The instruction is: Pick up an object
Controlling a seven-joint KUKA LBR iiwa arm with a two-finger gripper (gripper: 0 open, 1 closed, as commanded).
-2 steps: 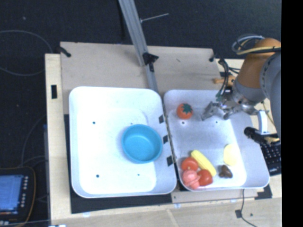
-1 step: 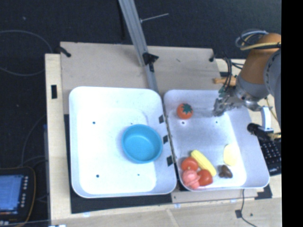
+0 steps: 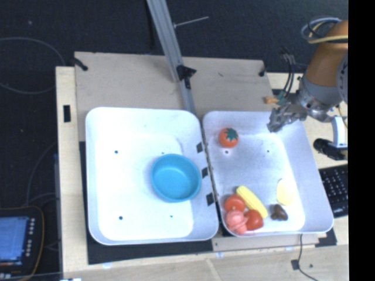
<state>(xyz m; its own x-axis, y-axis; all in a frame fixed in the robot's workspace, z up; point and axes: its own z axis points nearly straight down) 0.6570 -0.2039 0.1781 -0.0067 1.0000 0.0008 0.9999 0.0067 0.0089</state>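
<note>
The gripper [image 3: 280,122] hangs over the top right corner of the right bin [image 3: 266,157]. I cannot tell how its jaws stand. One blue bowl [image 3: 175,177] sits in the left bin [image 3: 117,139]. One tomato [image 3: 228,137] lies alone. Near the front: two more tomatoes [image 3: 234,204], one banana [image 3: 252,199], one pink thing [image 3: 235,220], one brown thing [image 3: 279,212], one pale yellow thing [image 3: 285,192].

The grey arm with its orange band [image 3: 326,63] reaches in from the right, its dark two-finger gripper [image 3: 280,120] angled down-left.
</note>
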